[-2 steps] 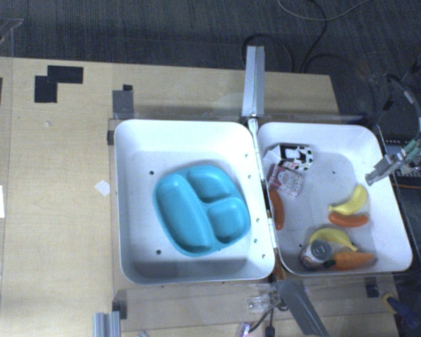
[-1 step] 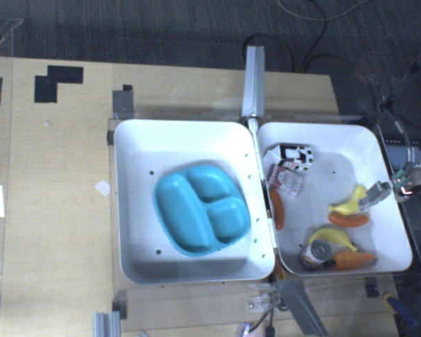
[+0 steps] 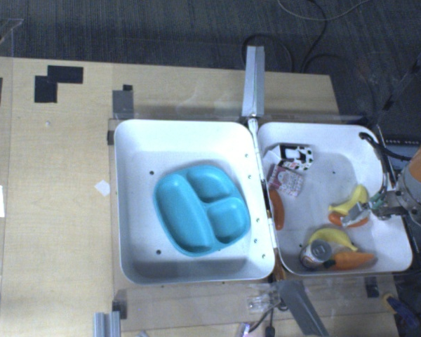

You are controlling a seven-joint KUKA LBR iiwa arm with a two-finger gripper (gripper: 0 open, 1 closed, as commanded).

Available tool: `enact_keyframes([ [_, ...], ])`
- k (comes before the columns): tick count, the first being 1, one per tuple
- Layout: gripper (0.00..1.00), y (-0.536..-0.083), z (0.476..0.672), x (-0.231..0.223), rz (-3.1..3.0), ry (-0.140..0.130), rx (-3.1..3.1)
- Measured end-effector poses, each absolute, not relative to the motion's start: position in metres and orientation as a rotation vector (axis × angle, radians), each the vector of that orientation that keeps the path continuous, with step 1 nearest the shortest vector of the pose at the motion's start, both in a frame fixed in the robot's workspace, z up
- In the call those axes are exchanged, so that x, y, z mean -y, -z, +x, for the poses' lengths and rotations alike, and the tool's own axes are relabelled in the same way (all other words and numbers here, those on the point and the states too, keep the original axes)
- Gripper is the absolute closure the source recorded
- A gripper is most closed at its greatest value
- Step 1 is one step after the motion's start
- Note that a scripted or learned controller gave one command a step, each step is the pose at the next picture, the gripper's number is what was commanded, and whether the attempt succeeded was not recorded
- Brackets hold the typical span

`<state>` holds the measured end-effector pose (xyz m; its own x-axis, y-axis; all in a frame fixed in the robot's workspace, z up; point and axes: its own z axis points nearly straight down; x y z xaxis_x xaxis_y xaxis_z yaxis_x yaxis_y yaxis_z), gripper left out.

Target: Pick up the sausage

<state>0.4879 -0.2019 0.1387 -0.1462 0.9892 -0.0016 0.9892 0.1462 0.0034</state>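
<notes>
Sausage [image 3: 277,208] lying lengthwise along right bin's [image 3: 337,133] left wall, packet [image 3: 288,181] just above; gripper [image 3: 374,206] state unclear.

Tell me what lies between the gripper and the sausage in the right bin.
In the camera view, the gripper is at the right bin's right side, and the sausage lies along its left wall. A yellow banana sits next to the gripper; beyond it, bare white bin floor.

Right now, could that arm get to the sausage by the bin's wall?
Probably yes. The sausage lies uncovered against the left wall of the right bin; the gripper is across that bin near a banana. The close wall may make gripping awkward.
</notes>
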Motion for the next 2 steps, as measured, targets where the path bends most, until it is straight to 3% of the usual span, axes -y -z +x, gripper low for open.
enact_keyframes([
  [1,0.00,-0.163,0.544,0.205,1.886,-0.005,-2.504],
  [2,0.00,-0.093,0.498,0.206,1.877,-0.003,-2.513],
])
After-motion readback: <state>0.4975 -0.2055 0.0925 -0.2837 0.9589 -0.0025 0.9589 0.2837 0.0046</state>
